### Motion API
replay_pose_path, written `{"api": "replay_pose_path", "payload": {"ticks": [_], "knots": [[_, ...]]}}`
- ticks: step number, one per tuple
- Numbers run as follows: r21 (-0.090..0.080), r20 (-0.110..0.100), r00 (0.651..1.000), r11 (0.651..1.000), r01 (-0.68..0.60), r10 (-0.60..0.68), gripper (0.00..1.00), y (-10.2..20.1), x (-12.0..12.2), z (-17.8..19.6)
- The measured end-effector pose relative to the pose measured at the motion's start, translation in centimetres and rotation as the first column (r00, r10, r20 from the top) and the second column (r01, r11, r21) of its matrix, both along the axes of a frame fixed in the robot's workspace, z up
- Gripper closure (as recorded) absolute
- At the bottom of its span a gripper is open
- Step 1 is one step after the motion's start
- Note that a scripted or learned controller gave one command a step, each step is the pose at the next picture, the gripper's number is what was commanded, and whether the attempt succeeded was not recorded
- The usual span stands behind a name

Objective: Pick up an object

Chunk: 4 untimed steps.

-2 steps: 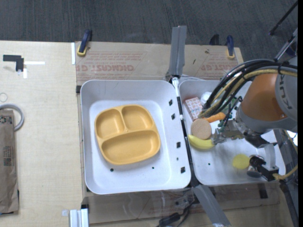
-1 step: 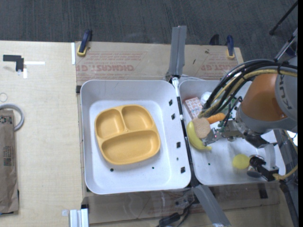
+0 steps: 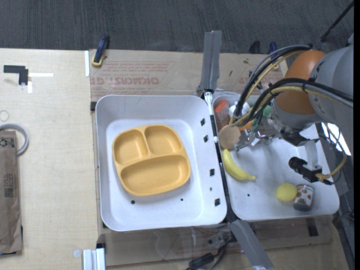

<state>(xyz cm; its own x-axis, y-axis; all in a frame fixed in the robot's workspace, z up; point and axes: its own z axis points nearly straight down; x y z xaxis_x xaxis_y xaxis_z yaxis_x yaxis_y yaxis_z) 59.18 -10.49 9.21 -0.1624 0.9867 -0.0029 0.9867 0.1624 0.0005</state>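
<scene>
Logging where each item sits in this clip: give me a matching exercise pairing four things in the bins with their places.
Things:
1. divided yellow plate
2. banana
3. lemon
4. small can

Places:
A. right bin, at its left wall
B. left bin, middle
C. right bin, lower right corner, lying tilted
D. right bin, just left of the can

Pairs: 1-B, 2-A, 3-D, 4-C

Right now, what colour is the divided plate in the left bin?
The divided plate is plain yellow-orange, without any pattern; the camera view from above shows it clearly.
</scene>
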Motion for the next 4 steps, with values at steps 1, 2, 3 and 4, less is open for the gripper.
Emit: {"api": "replay_pose_path", "payload": {"ticks": [1,2,3,4], "knots": [[0.017,-0.058,0.994,0.996,-0.087,0.088,0.0,-1.2,5.4,-0.4],[-0.002,0.001,0.968,0.968,-0.251,0.251,0.0,-9.1,5.8,7.9],[0.001,0.001,0.948,0.948,-0.319,0.319,0.0,-11.6,4.1,0.1],[-0.003,0.004,0.947,0.947,-0.321,0.321,1.0,-11.6,4.2,1.1]]}}
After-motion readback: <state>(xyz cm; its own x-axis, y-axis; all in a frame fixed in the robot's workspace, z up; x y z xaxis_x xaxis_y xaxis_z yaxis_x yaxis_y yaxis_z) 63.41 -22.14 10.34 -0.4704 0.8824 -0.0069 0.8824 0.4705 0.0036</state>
